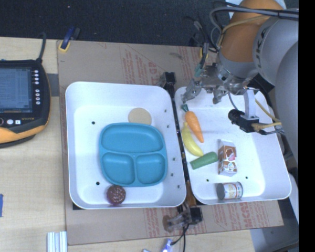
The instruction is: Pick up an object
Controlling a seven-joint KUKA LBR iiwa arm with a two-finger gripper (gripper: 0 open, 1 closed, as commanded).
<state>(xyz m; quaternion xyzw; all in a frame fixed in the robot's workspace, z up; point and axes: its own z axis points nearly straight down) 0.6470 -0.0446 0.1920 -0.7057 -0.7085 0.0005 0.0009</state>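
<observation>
to grab well, drop straight down and centre the jaws across the carrot body rather than its green tip, since it sits in the right bin just below and left of the gripper, which hangs released, fingers spread, holding nothing.

The bench is pale wood, with a brown cardboard sheet spread across it. Two white bins rest on the cardboard: the right bin just under the jaws, the left bin beside it on the far side from the arm. Well off from the jaws, beyond the left bin, a teach pendant with an orange underside lies on bare wood.
</observation>
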